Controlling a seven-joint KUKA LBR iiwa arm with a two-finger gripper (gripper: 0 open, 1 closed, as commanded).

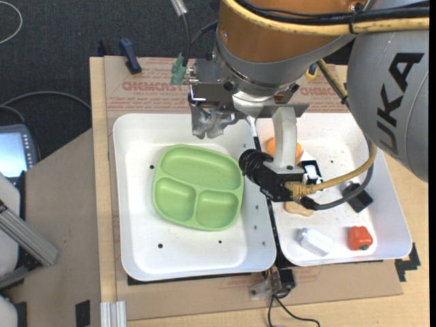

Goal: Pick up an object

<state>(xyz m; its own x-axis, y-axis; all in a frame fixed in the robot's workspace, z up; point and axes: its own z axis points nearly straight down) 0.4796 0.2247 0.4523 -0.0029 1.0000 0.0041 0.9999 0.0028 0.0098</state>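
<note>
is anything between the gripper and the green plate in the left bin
Nothing visible. The gripper hangs above the left bin's far edge, just beyond the green plate, with bare white bin floor between them.

We read this as a robotics lab. The KUKA arm (320, 39) reaches over a worktop (136, 80) covered in brown printed board carrying two white bins (129, 182). Loose cables (27, 104) trail across dark carpet (54, 33), an aluminium extrusion rail (27, 240) lies at left, and clamps (129, 54) pin the board's edge.
</note>
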